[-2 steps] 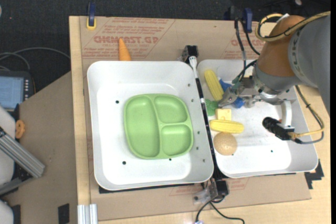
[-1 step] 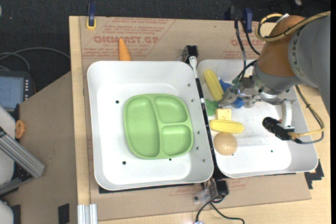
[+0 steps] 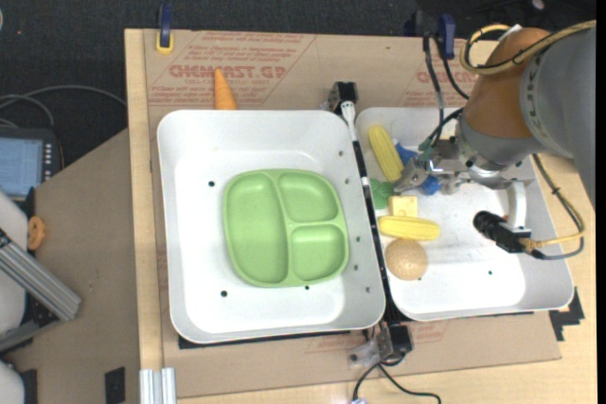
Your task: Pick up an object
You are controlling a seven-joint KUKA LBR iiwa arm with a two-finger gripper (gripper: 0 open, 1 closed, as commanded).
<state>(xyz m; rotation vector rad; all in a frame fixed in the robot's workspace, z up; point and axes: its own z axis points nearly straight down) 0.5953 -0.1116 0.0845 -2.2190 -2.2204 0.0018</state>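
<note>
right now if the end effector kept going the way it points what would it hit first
The end effector points toward the view's left, low in the right bin. Going straight on, it would probably meet the yellow corn cob or the blue item beside it first; depth is hard to judge from this slant.

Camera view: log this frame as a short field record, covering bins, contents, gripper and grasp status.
left bin: holds a green divided plate
right bin: corn cob, yellow block, second yellow corn piece, tan round object
outside bins: orange carrot-like item on the board behind the left bin
gripper: low in the right bin near the corn cob
grasp status: no object visibly held
</note>
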